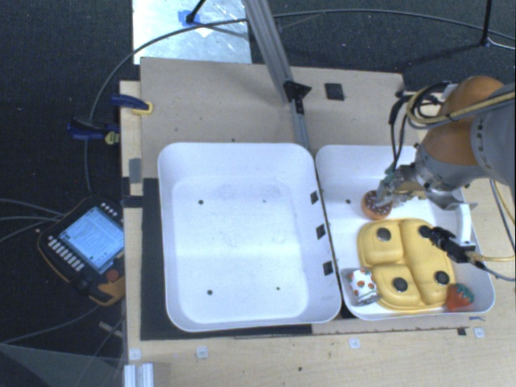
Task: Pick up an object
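In the right bin (343,168) lie a large yellow piece with black dots (405,262), a small brown round object (375,205), a white cup with red spots (362,285) and a red strawberry-like item (459,297). My gripper (390,189) hangs low over the bin's upper middle, right above and touching the edge of the brown round object. The arm with its orange band (459,127) comes in from the right.
The left bin (185,168) stands beside the right one on a brown board. A grey pole (270,43) slants over the board's far side. A teach pendant (87,244) and blue clamps (97,129) lie off the bench's left.
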`<state>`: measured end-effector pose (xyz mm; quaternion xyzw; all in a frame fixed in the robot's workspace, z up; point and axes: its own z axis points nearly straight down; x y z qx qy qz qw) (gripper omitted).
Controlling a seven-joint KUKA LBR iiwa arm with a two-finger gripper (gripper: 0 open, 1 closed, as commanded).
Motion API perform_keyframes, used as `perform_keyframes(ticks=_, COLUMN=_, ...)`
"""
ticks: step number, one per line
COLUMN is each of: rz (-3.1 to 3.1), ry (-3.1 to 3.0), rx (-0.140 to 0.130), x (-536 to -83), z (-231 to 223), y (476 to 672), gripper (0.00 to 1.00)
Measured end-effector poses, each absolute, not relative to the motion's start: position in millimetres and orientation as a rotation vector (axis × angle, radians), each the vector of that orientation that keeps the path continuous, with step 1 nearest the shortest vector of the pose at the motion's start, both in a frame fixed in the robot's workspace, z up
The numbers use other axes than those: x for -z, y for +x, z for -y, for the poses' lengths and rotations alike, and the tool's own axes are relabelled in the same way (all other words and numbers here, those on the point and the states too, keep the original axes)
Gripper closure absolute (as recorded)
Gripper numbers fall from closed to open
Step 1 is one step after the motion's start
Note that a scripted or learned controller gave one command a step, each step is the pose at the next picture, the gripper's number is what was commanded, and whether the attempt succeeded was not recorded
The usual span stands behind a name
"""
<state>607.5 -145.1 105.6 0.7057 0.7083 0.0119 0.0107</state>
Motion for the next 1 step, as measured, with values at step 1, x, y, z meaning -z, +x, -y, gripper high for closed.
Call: perform_keyframes(ticks=1, rz=-2.225, ry=2.212, rx=-0.004, x=-161.5, z=149.2, y=618.1, gripper=1.0)
